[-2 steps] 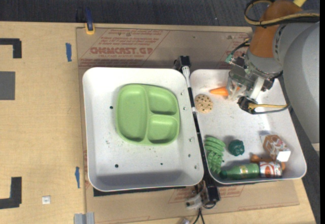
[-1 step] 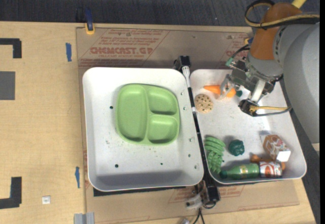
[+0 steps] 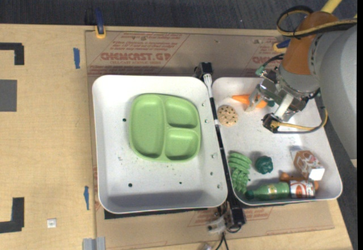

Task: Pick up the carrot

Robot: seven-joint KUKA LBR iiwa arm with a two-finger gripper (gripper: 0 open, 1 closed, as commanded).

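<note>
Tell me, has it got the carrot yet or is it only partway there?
Partway. Done: the gripper has reached the right bin, right at the carrot. In hand: lining up on it; the carrot lies on the bin floor beside the cookie. Left: gripping and lifting it.

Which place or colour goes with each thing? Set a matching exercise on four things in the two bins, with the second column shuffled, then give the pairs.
Things:
1. green divided plate
2. carrot
3. round biscuit
4. bottle

Descriptions:
A. lies along the right bin's near edge
B. orange, at the far end of the right bin, beside the gripper
C. pale and speckled, near the divide between the bins
D. sits in the left bin

Pairs: 1-D, 2-B, 3-C, 4-A
</note>
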